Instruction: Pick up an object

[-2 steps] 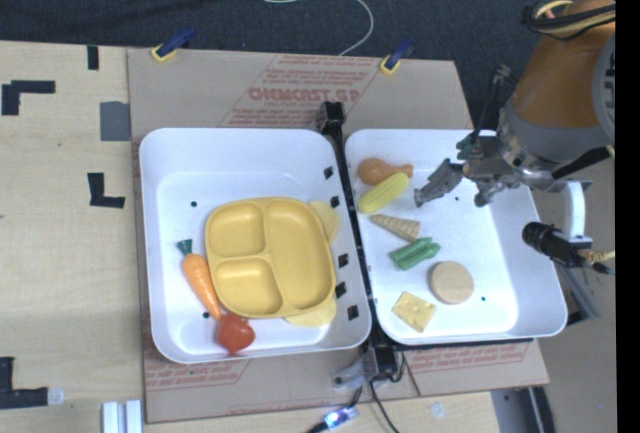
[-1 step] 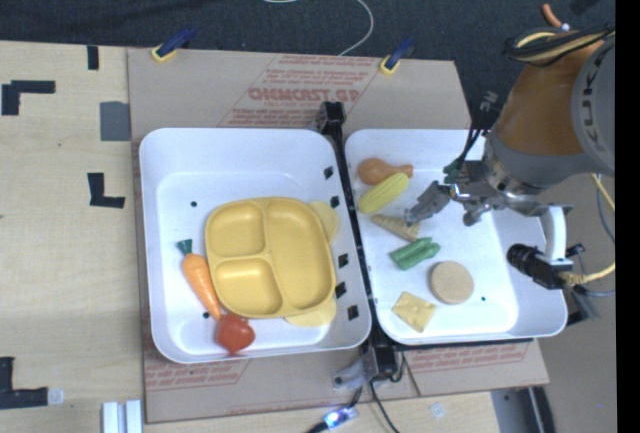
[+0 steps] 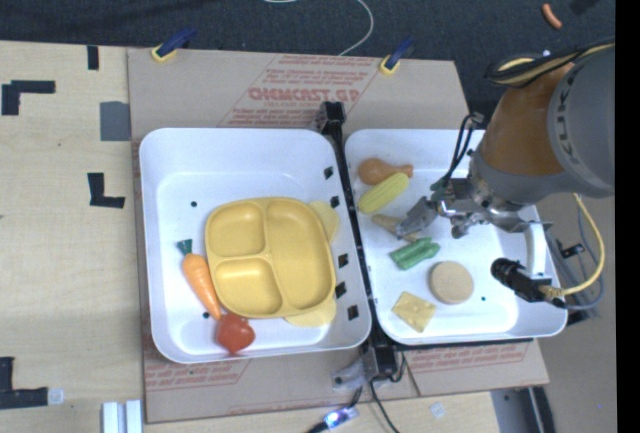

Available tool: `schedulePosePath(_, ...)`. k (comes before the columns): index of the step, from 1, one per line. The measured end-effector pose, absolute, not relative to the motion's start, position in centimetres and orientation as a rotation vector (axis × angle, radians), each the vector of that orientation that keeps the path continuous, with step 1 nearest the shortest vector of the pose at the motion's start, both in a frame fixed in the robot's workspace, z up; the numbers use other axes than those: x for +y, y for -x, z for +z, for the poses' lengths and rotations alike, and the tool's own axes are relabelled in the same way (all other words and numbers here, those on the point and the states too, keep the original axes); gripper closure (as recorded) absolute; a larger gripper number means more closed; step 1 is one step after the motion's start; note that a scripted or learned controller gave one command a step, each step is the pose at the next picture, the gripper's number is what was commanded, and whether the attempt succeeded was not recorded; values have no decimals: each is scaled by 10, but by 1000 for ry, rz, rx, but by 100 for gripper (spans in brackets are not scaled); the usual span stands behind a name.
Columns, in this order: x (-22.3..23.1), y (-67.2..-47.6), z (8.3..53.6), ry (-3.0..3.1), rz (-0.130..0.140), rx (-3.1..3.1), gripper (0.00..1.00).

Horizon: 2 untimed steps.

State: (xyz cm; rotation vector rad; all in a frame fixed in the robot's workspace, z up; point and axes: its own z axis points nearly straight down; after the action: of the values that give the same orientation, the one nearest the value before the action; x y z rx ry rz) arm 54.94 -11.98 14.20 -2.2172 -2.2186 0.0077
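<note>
- The jaws (image 3: 418,219) are hovering low in the right bin (image 3: 500,321), reaching in from the arm (image 3: 545,136); nothing is showing between them, and they seem to be standing somewhat apart, though the metal is blurring together at this angle.
- Just below the jaws, the green pod (image 3: 413,252) is lying nearly under the tips, so it is looking like the likeliest thing to take; the yellow corn (image 3: 384,192) is sitting just above them and the brown drumstick (image 3: 383,169) beyond that.
- Farther below the jaws, the round biscuit (image 3: 451,282) and the cheese wedge (image 3: 413,310) are resting well apart from the tips.
- Judged from this, the approach step is under way; the next move is calling for a short descent over the pod, then a close across its narrow width.
- Beyond the bins, red print on the cardboard (image 3: 300,93) is reading roughly "CHEMCAST GP".
- The counter (image 3: 60,251) is carrying black marks, not letters.
</note>
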Motion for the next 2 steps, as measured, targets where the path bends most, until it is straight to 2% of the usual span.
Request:
schedulePosePath(1, -119, -548, 88, 2217, 7, -2219, 0)
schedulePosePath(2, -119, -549, 101, 2217, 4, -2221, 100)
